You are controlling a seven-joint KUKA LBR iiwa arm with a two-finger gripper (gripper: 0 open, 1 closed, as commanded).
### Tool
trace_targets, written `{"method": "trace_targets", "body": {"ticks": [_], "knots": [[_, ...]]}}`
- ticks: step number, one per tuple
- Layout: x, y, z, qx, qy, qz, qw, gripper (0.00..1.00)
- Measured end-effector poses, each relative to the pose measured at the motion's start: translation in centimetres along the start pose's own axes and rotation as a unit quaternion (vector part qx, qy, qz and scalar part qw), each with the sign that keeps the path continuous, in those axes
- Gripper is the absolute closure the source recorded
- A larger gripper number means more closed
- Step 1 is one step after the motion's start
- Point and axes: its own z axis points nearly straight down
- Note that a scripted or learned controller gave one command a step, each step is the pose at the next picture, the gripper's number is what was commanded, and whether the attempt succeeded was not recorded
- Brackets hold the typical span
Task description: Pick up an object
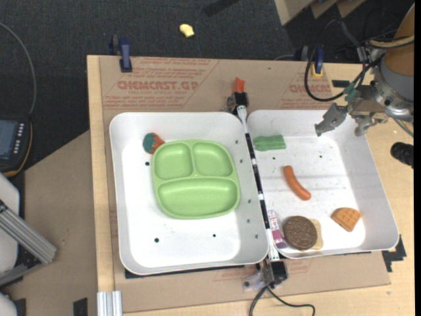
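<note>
- The hot dog (pixel 297 182) is a good thing for you to pick; it lies in the middle of the right bin (pixel 368 176), with bare white floor all around it.
- In the camera view, the gripper (pixel 343 121) hangs over the far right part of that bin. Its two fingers are spread apart, and nothing is between them.
- Other toys sit in the same bin: a green block (pixel 269 143) at the far left, a brown cookie (pixel 300 232) in the near left corner, and a waffle piece (pixel 346 218) near the front.
- The left bin (pixel 131 196) holds a green plate (pixel 195 178), with a small ball (pixel 153 142) just beside its far left edge.
- To do it well, bring the fingers right over the hot dog's middle, one on each long side, then go straight down before you squeeze.
</note>
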Motion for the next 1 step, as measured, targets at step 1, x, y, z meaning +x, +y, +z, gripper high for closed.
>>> {"method": "trace_targets", "body": {"ticks": [1], "knots": [[4.83, -0.87, 8.30, 0.003, 0.001, -0.002, 1.0000, 0.00]]}}
